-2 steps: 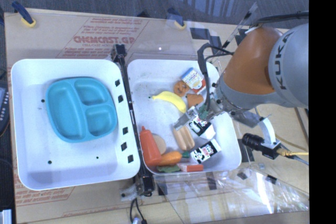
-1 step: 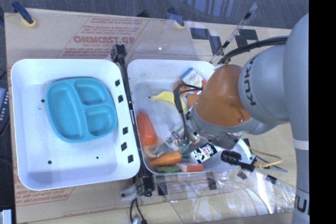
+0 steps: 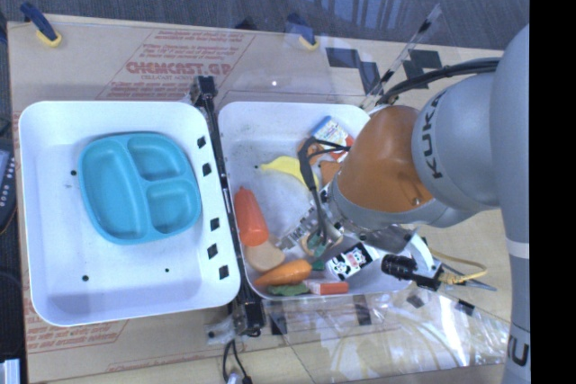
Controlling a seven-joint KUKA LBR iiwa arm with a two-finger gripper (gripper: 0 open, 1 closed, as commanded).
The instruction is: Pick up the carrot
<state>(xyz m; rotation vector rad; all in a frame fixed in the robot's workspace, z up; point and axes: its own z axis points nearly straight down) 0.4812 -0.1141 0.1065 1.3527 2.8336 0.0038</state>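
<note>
The carrot [image 3: 283, 272] is lying near the front wall of the right bin [image 3: 236, 126], its long axis running nearly left to right with a slight tilt, the right end sitting a little higher in the view. Which end is the tip cannot be told. A green piece [image 3: 290, 289] is sitting just below it. A longer orange-red piece [image 3: 250, 217] is lying to its upper left, pointing along the bin's left wall, and a tan round piece [image 3: 264, 256] is resting between them. The gripper [image 3: 315, 232] is hovering just right of the carrot; whether its fingers are open or closed cannot be told. The left bin [image 3: 36, 126] is carrying a blue divided tray [image 3: 139, 186].
</note>
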